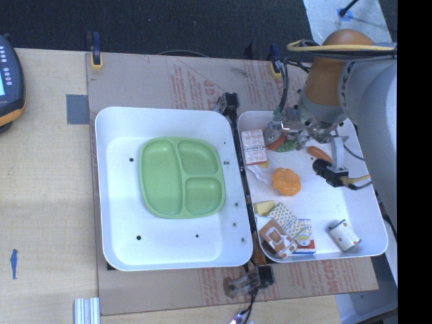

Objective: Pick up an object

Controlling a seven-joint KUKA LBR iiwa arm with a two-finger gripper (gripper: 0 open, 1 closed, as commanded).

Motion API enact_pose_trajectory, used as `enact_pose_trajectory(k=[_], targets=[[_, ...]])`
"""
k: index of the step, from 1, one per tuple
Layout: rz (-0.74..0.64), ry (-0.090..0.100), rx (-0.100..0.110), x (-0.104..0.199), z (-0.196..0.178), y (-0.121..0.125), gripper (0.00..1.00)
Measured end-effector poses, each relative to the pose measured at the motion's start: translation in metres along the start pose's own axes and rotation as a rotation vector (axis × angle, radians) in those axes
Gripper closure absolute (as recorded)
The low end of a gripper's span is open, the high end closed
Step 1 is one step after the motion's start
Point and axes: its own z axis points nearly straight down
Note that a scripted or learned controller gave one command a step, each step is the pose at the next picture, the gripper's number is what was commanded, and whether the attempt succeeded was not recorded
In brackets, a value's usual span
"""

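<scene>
- Step in hand: the approach. The arm (351,79) reaches in over the right bin (368,208), and the tool (289,132) sits low at that bin's far end, among a small cluster of items.
- Tool state: it cannot be told from this view; the wrist housing and cables cover the working end.
- Candidate objects, all in the right bin: an orange round item (286,181) near the middle, a small printed carton (254,146) by the left wall, a red-orange piece (320,154) just beside the tool, printed packets (287,231) and a white cylinder (343,235) at the near end.
- The left bin (115,181) holds a green divided plate (181,177).
- Next move, as a judgement: the tool must settle on one item, close, and lift straight up clear of its neighbours.
- Hard to make out: the reddish and green item (282,142) directly under the tool; its shape is unclear.
</scene>
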Motion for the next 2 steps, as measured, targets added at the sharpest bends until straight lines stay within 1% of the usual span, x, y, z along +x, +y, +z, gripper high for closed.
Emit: enact_pose_trajectory(k=[1, 2], targets=[[-0.003, 0.006, 0.001, -0.002, 0.000, 0.000, 0.00], [-0.003, 0.009, -0.005, -0.017, 0.002, -0.085, 0.00]])
